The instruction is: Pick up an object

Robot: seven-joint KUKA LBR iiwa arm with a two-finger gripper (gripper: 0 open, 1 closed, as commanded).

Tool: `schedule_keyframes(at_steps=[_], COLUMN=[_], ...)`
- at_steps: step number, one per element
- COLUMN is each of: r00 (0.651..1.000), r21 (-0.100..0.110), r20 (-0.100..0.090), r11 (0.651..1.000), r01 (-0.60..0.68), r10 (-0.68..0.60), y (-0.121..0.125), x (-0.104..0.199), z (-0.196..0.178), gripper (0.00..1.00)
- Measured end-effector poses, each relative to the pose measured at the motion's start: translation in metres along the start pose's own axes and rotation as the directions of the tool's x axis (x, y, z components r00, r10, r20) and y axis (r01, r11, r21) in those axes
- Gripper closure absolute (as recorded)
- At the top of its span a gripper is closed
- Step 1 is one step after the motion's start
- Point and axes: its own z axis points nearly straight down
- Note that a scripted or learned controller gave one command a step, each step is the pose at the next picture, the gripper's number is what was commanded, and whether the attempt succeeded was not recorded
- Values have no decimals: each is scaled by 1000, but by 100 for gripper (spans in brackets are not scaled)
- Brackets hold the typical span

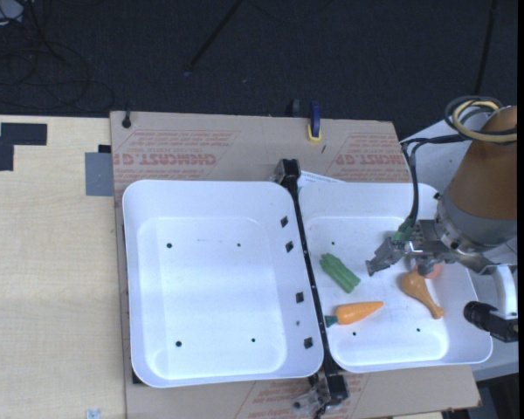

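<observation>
I'm hovering the gripper [400,256] just right of the green block [340,271], jaws looking spread, nothing grabbed yet.

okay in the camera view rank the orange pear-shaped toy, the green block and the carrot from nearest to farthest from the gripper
From the gripper:
1. Orange pear-shaped toy, just right and below it.
2. Green block, to its left, near the divider.
3. Carrot, lower in the right bin, only slightly farther than the block.
</observation>
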Motion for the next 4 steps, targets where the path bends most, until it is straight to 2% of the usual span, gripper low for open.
schedule_keyframes(at_steps=[1, 2, 3, 4], r00=[1000, 1000, 1000, 1000], r21=[2, -14, 4, 4], r20=[-1, 0, 2, -2], r11=[1000, 1000, 1000, 1000], r01=[0, 6, -8, 6], r10=[0, -6, 8, -6], y=[0, 43, -28, 17], x=[0, 63, -1, 67], z=[-10, -119, -87, -36], gripper=[100, 100, 100, 100])
